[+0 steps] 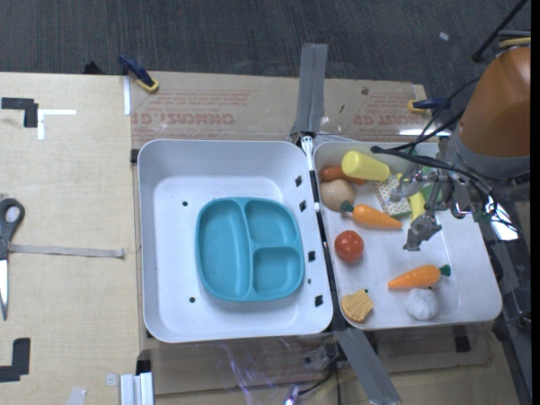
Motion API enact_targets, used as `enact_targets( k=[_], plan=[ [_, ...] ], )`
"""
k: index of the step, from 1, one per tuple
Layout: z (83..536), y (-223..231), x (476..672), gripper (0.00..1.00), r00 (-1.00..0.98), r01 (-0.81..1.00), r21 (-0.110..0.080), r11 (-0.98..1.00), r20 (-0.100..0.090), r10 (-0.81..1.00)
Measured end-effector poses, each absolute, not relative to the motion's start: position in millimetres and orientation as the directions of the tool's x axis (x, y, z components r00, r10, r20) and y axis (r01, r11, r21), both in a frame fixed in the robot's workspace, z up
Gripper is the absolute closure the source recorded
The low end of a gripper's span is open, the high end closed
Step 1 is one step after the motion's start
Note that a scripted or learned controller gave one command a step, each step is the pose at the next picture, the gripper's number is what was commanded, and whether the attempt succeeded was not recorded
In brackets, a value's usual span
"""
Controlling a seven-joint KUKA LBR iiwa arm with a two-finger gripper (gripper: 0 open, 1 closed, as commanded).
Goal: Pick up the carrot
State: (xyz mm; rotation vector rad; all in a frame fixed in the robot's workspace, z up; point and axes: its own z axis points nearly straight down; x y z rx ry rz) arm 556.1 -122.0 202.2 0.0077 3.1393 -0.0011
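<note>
target: carrot [417, 277] lies in the right bin [477, 306], toward its near edge, just above a white lumpy item [422, 304].
second carrot: another carrot-like piece [375, 218] sits mid-bin toward the left wall, beside the red tomato [349, 245]; either could answer the task, and I judge the near-edge one to be more in the open.
long axis: near-edge carrot runs roughly left-right across the bin, slightly tilted, green tip toward the right wall.
hand: hand [419, 230] hangs over the middle of the right bin, pointing down, nothing between its fingers; whether they are spread or closed I cannot tell, too small and cluttered with cables.
key relation: near-edge carrot lies just toward the bin's near edge from the hand, almost directly below it in the view; the other carrot lies just to the hand's left-wall side.
height: cannot tell how far above the bin floor the hand is.
next move (judgement): short shift toward the near edge, fingers set across the carrot's long axis, then descend.
risk (judgement): white lumpy item touches or nearly touches the carrot, may block one finger.
left bin: holds a blue divided plate [251, 248], not involved.
</note>
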Motion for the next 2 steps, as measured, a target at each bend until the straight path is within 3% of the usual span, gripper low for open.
enact_targets(
  k=[1, 2],
  plan=[
    [122, -105, 574.4, 0.0, -0.988, 0.153, 0.0, 0.988, -0.012, 0.153],
    [94, -97, 607.3, 0.0, -0.977, 0.213, -0.003, 0.977, -0.008, 0.213]
  ],
)
